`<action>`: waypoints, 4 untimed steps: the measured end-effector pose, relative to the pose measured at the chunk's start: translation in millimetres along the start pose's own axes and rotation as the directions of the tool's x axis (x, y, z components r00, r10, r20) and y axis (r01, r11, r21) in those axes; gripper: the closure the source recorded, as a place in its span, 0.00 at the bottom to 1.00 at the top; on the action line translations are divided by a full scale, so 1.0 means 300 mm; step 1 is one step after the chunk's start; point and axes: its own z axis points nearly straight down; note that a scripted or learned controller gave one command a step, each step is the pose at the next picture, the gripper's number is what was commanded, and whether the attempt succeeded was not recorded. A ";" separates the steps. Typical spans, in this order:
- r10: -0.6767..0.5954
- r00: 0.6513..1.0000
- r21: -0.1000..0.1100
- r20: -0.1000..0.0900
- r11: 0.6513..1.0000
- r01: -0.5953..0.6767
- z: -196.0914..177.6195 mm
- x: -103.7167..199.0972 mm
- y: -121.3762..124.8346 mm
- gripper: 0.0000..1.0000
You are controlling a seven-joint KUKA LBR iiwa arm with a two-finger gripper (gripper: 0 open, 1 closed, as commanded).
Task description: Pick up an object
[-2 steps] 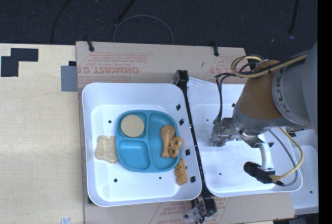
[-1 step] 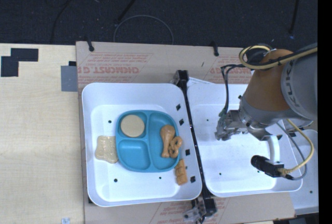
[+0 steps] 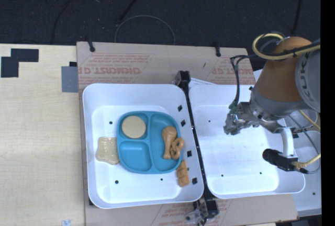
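While the pincer hangs low over the right-hand bin, whether its tips are spread or pressed together cannot be told from above, and nothing is seen held between them. Every pickable object lies well off to its left, across the black divider, in the left-hand bin. The likely trouble from here, by this reading: a close made where the pincer now sits would catch only bare white floor, since no object lies beneath it; and a sweep leftward at this height could strike the divider. In that far bin sits a blue compartment tray carrying a round tan cookie in its upper-left section and a knobbly tan piece along its right section. A pale cracker rests touching the tray's far edge, and a small brown block lies just beside the tray's near corner.
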 end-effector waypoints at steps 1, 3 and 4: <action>0.001 1.000 -0.002 0.000 1.000 -0.001 -0.209 -0.007 0.016 1.00; -0.002 1.000 0.005 -0.001 1.000 0.002 -0.138 0.347 0.113 1.00; -0.003 1.000 0.005 -0.001 1.000 0.003 -0.118 0.518 0.146 1.00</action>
